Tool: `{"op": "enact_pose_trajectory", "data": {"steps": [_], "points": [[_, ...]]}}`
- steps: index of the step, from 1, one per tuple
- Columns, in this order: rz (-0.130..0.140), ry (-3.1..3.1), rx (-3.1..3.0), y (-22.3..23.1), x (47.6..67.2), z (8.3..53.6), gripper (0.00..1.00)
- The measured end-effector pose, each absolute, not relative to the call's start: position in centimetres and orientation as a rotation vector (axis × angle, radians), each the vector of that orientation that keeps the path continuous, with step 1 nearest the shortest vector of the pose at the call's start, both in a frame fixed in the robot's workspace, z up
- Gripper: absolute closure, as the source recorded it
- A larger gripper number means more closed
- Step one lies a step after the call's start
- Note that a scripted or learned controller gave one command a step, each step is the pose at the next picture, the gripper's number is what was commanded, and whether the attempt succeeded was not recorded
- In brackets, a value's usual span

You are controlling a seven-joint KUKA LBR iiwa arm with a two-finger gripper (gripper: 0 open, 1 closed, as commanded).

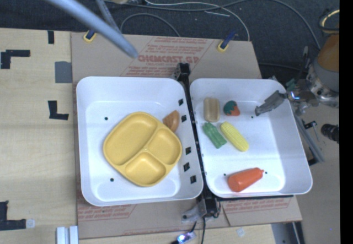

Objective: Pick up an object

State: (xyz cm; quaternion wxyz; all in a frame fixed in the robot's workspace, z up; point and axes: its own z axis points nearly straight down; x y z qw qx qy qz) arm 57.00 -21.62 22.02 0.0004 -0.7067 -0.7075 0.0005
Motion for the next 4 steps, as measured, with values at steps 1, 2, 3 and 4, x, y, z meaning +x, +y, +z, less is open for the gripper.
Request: {"op": "enact_pose_trajectory", "data": {"steps": [1, 2, 3, 4], "points": [[0.007, -2.218, -2.217, -21.6, 56.7, 15.5, 0.0], [-0.002, -2.223, -2.225, -20.7, 57.0, 10.0, 0.0], [0.004, -2.224, -2.219, -20.7, 57.1, 8.5, 0.0], [0.002, -2.229, -2.225, -20.8, 57.2, 9.7, 1.0]]}}
